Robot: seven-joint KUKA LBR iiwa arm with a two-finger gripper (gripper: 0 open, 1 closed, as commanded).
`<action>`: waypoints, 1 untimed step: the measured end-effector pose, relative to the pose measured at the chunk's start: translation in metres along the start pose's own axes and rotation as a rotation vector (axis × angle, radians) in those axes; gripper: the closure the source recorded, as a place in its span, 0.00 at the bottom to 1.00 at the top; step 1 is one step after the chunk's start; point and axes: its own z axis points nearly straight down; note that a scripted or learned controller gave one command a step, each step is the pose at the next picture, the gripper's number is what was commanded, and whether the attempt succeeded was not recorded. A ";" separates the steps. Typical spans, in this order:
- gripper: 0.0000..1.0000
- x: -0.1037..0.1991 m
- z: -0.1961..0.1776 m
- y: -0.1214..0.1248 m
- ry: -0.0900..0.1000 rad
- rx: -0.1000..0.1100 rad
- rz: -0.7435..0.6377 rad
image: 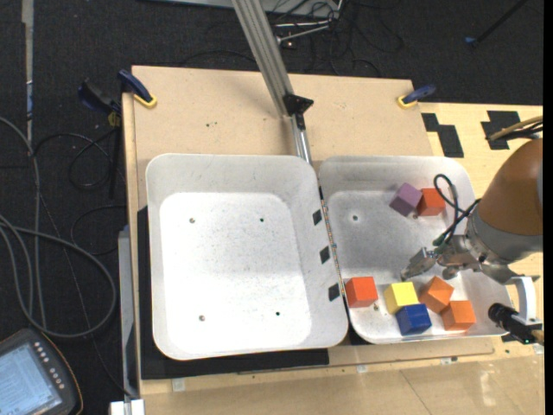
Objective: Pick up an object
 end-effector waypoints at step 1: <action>1.00 -0.001 -0.014 0.002 -0.003 -0.007 0.000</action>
